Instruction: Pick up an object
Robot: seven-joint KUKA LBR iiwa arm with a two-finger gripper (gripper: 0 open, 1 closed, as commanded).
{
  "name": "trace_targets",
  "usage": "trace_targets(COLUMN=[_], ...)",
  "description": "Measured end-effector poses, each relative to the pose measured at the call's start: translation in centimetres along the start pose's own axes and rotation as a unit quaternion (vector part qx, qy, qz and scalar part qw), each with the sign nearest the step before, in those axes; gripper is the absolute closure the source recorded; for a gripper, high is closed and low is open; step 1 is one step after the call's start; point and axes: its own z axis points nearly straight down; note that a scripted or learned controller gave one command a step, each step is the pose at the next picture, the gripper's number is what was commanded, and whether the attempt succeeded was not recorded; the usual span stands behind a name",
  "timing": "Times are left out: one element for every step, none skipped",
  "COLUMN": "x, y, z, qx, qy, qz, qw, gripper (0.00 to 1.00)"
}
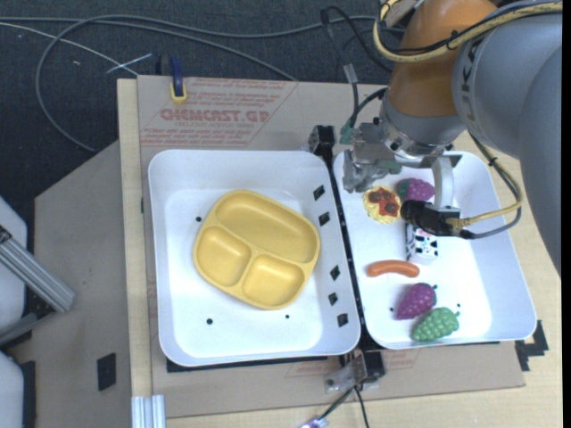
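My tool (359,178) hovers just beside the toy pizza (384,205) — wide or narrow, I can't tell. Purple grapes (416,188) touch the pizza's other side — I judge a descent could nudge both and grasp neither.

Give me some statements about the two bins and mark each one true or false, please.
1. The yellow plate lies in the left bin. True.
2. The green grapes lie on the plate. False: they lie in the right bin, beside a purple bunch.
3. The gripper is over the right bin. True.
4. The gripper holds the orange sausage. False: it lies on the bin floor, apart from the gripper.
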Motion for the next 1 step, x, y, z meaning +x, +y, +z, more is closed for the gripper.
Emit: trace_targets(x=[5.63], y=[1.55], z=[-0.78], qx=[0.0], qy=[0.0], qz=[0.001], qw=[1.0], gripper=[1.0])
